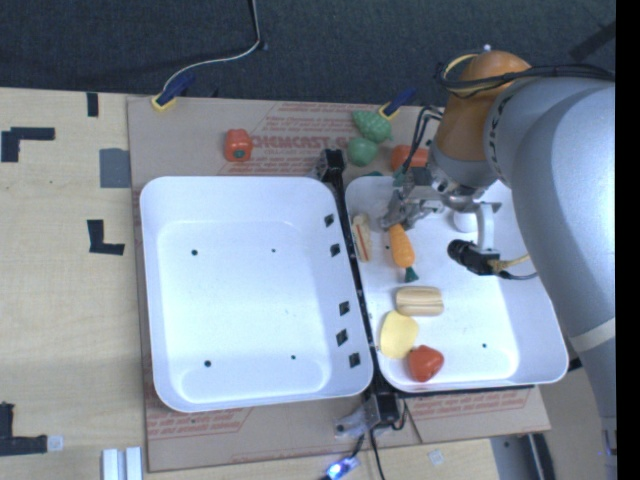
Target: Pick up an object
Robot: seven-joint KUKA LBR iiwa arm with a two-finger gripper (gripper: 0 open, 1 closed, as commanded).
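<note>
Carrot lay in right bin at its 10 o'clock | gripper hovered just above carrot's 12 o'clock end, finger state: cannot tell | risk: off-centre descent could nudge carrot aside, judged.

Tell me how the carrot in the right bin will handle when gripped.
The orange carrot looks like rigid plastic, probably light. Its tapered, rounded body may slip from the pincer or roll on the smooth right bin floor.
</note>
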